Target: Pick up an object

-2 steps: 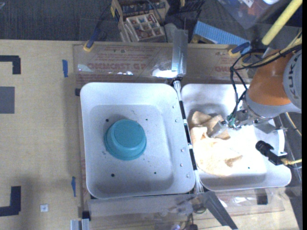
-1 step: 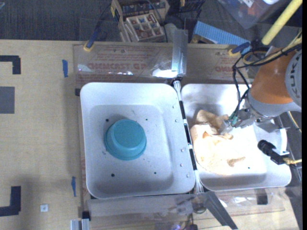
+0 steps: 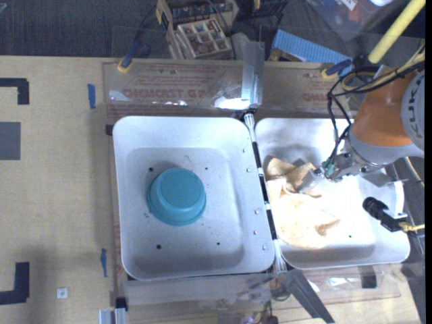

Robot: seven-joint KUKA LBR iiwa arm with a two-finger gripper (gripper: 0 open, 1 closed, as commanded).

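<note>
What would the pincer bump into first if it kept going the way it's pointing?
Probably the crumpled tan cloth in the right bin. The pincer points leftward and down at it, seemingly right at its edge, though depth is hard to judge.

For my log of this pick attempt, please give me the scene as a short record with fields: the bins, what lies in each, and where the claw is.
left bin: white, holds one blue bowl, upside down, near the middle
right bin: white, holds a crumpled beige cloth
arm: reaches in from the right, over the right bin
claw: low at the upper end of the cloth
grasp: cannot tell from this view
</note>
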